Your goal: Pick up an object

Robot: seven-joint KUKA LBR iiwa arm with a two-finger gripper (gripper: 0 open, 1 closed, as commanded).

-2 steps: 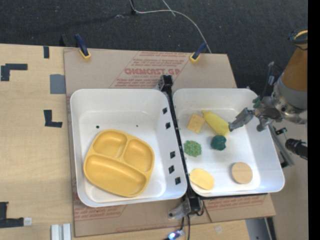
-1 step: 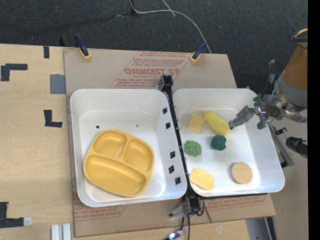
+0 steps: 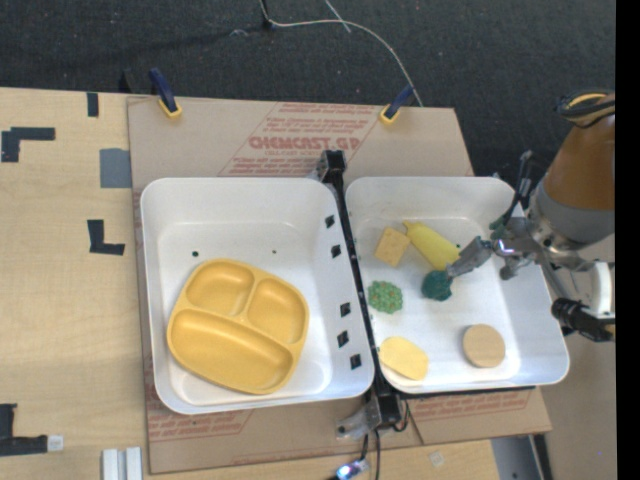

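My gripper reaches into the right bin from the right, tilted down and to the left. Its tip is right against a small dark teal object, which lies on the bin floor just below and left of it. Whether the teal object is gripped is hidden from this angle. A yellow banana-like piece lies just above the tip. A tan-yellow block sits left of that piece. A green broccoli piece lies left of the teal object.
A pale yellow slice and a tan round disc lie near the right bin's front wall. The left bin holds a yellow divided plate. A black divider runs between the bins.
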